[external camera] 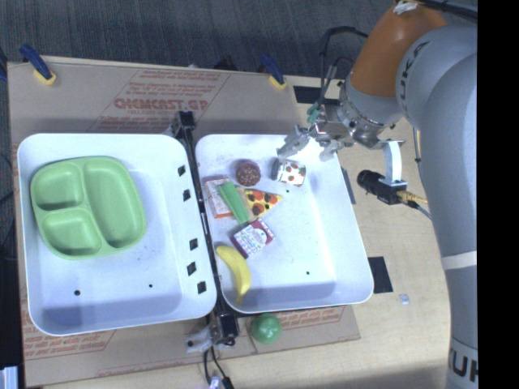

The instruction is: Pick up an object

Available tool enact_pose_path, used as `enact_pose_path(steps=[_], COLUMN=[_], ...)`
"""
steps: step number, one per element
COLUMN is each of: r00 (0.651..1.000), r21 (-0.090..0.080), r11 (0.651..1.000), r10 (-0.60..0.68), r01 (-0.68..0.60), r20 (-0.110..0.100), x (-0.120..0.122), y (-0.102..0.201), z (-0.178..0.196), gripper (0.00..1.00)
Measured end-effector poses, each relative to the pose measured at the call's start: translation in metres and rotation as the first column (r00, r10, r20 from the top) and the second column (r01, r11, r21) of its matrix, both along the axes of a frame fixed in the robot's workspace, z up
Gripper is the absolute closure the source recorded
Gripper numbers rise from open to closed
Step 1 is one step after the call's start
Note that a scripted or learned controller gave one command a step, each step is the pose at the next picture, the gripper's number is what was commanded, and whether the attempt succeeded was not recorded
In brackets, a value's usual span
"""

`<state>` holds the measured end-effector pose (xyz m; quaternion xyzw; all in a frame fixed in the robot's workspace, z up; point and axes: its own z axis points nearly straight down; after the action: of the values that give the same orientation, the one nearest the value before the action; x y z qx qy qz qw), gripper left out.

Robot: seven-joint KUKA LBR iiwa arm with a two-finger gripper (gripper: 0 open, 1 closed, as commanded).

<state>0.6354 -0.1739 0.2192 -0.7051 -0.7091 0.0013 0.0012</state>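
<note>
While toys cluster left, claw (312, 143) — grip unclear — over right bin's (345, 254) far edge, near dice (290, 172)

Cardboard sheet (154, 96) under the bins: red print, largest line reads roughly "CHEMCAST GP", upside-on to camera, letters blurred; smaller red lines above and below too small to read. Arm (462, 363), lower right: dark letters, partly cut off, likely "KU". Packets in the right bin: print unreadable.
</note>
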Motion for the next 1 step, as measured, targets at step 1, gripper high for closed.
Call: enact_pose_path(steps=[1], r00=[1.0], r21=[-0.001], r11=[1.0], r10=[0.0], r01=[0.0], r20=[0.002], x=[-0.0425], y=[0.0473], z=[-0.1269], gripper=[0.0])
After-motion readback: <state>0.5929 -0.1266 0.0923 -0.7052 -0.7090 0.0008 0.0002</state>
